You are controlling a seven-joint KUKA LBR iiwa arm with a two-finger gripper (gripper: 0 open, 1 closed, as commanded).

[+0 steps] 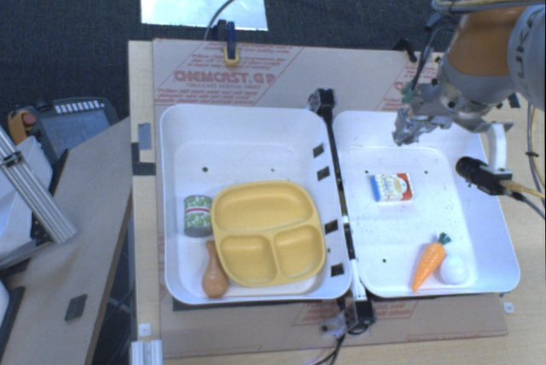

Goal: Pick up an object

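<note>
Hanging over the back edge of the right bin (478,184), the claw (411,131) has nothing visible in it; how wide it is parted I cannot tell. Just in front of the claw lies a small white packet (392,187), and farther forward, to its right, a toy carrot (429,264) touches a white ball (453,269). Well off to its left, the other bin (183,141) holds a yellow tray (267,231), a small can (197,215) and a wooden piece (214,273).
</note>
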